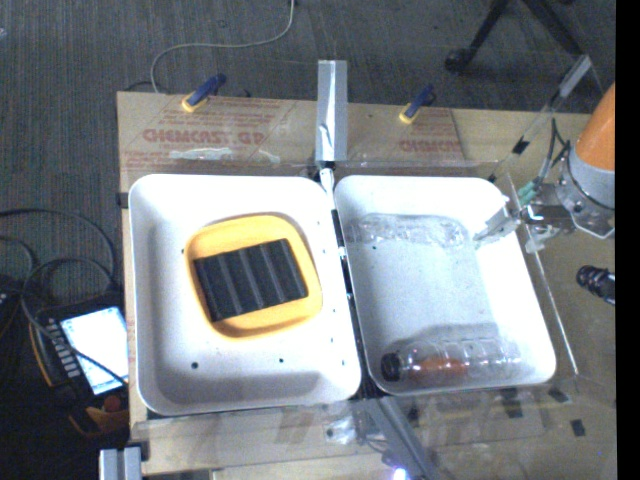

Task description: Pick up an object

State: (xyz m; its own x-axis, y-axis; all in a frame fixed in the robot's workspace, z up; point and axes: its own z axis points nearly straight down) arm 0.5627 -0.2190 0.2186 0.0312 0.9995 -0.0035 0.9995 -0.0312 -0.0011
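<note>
Hovering at the right bin's (540,298) upper right rim, my claw (525,213) sits well apart from the bottle (450,360), which lies lengthwise along that bin's near wall; whether my claw is wide or narrow, I cannot tell.

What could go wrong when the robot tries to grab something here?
The clear bottle lies on its side against the right bin's near wall, so it might roll away or leave little room for the tool. The clear wrapper is see-through and crinkly, so it might slip. The yellow tray in the left bin looks wide and flat, probably hard to pinch.
</note>
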